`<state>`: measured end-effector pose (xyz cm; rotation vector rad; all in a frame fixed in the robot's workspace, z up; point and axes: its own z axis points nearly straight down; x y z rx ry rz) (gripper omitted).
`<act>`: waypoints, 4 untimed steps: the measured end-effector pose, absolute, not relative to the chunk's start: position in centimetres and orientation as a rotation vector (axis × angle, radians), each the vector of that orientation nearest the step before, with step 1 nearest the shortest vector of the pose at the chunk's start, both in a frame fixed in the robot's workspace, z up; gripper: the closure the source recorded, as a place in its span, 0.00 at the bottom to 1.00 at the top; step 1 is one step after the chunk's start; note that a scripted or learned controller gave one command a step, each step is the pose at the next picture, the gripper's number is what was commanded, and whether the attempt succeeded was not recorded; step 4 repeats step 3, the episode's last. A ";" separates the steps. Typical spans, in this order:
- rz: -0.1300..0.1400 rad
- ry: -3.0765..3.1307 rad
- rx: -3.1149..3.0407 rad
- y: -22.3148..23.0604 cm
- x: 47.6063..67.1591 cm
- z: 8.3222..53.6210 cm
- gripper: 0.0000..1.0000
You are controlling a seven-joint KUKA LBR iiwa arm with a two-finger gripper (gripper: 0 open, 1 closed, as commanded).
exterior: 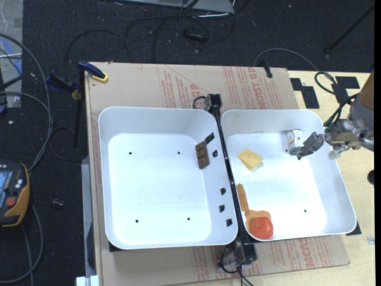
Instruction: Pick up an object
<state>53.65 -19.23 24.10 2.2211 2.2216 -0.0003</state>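
Gripper point(309, 144) low beside small white can point(293, 139) by right bin point(333, 183) wall; fingers' spread unclear (too blurred). Could nudge can away.

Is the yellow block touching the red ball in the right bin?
Apart. The camera view shows bare white bin floor between the yellow block and the red ball.

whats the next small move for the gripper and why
Probably a short drop toward the small white can. The gripper hangs at the right bin's far right corner, right beside the can, while the yellow block and the red-headed tool lie farther off.
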 end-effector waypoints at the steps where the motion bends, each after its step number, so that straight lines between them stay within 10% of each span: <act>1: 0.004 2.220 2.217 -17.8 53.7 29.2 0.00; 3: 0.001 2.221 2.219 -22.2 59.5 34.1 0.00; 4: 0.001 2.221 2.219 -22.2 59.5 34.1 0.00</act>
